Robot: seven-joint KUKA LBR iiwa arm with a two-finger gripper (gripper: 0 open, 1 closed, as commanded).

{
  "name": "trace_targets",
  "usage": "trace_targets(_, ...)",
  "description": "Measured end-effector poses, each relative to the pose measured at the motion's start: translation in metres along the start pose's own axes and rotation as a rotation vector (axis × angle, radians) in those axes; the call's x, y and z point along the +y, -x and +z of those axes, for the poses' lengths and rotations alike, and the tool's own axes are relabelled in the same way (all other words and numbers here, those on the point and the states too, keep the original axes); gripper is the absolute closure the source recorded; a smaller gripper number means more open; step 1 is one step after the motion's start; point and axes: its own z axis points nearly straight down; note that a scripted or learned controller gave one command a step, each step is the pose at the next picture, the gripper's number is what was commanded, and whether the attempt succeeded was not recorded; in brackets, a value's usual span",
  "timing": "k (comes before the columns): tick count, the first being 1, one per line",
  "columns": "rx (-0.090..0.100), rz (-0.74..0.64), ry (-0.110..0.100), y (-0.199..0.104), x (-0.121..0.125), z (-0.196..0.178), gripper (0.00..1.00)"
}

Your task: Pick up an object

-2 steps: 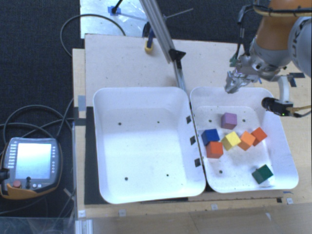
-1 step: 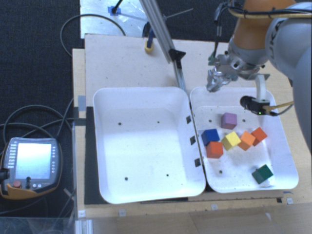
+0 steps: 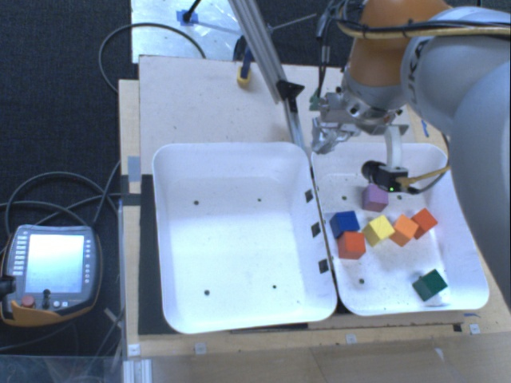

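Note:
Several small blocks lie in the right bin (image 3: 471, 282): a purple one (image 3: 375, 196), a blue one (image 3: 345, 223), a red one (image 3: 351, 245), a yellow one (image 3: 379, 230), two orange ones (image 3: 405, 229) (image 3: 425, 219) and a green one (image 3: 430, 284) near the front. My gripper (image 3: 325, 140) hangs over the far left corner of the right bin, close to the divide between the bins. It is up and to the left of the purple block and apart from all the blocks.
The left bin (image 3: 172, 214) sits beside the right one. A slanted metal pole (image 3: 259, 38) crosses the far side above the bins. A teach pendant (image 3: 48, 274) with cables lies on the floor at the left. The grey arm (image 3: 463, 70) covers the upper right.

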Motion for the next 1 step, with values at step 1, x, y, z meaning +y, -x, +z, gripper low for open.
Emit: trace_targets(1,0.001,-0.001,-0.001,-0.0573,-0.0108,0.0063,1.0)
